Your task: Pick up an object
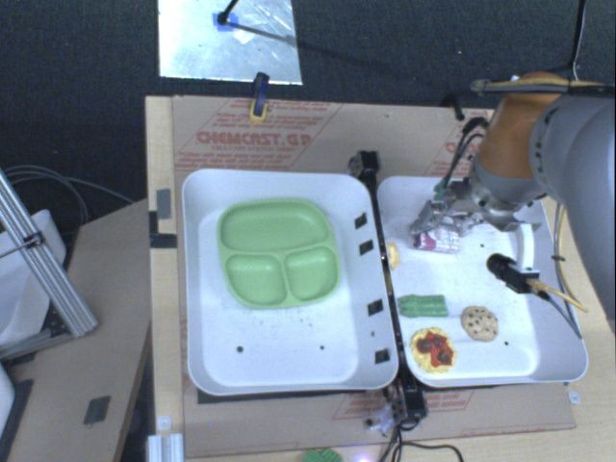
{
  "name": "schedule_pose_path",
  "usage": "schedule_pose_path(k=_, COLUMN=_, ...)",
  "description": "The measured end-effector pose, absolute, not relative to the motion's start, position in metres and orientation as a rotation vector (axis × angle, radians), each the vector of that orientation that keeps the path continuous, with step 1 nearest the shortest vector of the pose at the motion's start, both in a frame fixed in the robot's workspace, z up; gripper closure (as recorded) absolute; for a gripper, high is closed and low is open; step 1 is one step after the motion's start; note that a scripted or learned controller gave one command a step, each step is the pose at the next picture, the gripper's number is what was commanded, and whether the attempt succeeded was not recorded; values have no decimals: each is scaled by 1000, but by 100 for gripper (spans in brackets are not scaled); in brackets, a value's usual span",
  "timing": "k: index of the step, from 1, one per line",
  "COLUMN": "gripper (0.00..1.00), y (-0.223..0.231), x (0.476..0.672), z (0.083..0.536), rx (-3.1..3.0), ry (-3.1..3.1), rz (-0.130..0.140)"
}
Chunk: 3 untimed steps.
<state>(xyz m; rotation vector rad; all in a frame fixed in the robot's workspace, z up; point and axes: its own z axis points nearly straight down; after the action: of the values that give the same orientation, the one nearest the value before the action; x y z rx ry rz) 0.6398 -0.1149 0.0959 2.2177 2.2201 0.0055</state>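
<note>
The right bin [551,359] holds several small things. A pink and white packet [443,243] lies near its upper middle. My gripper [430,223] is low over that packet's upper left end, touching or nearly touching it. Further forward lie a green oblong piece [423,305], a brown speckled cookie [478,322] and a yellow round piece with a red centre [433,347]. A small yellow thing [391,255] sits against the bin's left wall.
The left bin [279,359] holds a green divided plate [279,253] in its upper half. A black divider with clips [371,248] runs between the bins. The grey arm with its orange band [520,133] reaches in over the right bin's far right corner.
</note>
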Motion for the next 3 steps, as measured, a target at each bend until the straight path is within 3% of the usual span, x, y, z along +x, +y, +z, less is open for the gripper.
schedule_pose_path(k=1, gripper=100, y=-49, x=610, z=191, rx=2207, ry=2230, rz=12)
schedule_pose_path(k=2, gripper=0, y=-54, x=609, z=185, rx=2217, ry=2224, rz=3)
schedule_pose_path(k=3, gripper=0, y=-135, x=636, z=120, rx=2225, ry=2215, rz=-5)
